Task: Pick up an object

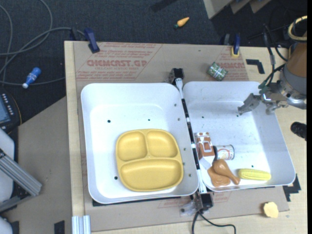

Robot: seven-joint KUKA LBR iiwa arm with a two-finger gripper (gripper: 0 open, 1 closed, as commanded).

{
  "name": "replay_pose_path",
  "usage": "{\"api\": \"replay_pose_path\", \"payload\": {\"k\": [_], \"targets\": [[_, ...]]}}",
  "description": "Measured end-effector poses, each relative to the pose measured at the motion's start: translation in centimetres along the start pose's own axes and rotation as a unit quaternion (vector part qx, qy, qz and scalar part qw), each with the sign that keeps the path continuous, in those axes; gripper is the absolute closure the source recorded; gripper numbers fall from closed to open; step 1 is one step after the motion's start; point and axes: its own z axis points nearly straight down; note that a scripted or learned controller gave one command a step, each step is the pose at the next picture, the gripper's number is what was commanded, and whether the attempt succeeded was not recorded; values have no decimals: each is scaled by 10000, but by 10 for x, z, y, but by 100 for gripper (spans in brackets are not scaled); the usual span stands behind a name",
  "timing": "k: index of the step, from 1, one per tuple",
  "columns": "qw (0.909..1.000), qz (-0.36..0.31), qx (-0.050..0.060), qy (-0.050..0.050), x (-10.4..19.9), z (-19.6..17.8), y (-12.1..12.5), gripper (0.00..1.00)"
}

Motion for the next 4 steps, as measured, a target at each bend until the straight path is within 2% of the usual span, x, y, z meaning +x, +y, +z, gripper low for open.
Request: {"api": "replay_pose_path", "payload": {"k": [1, 2, 3, 4], "targets": [[10000, -51, 20, 35, 112, 4, -19, 0], [10000, 33, 71, 14, 82, 65, -108, 0], [10000, 5, -45, -35, -1, 94, 11, 0], [10000, 8, 27, 15, 23, 105, -26, 0]]}}
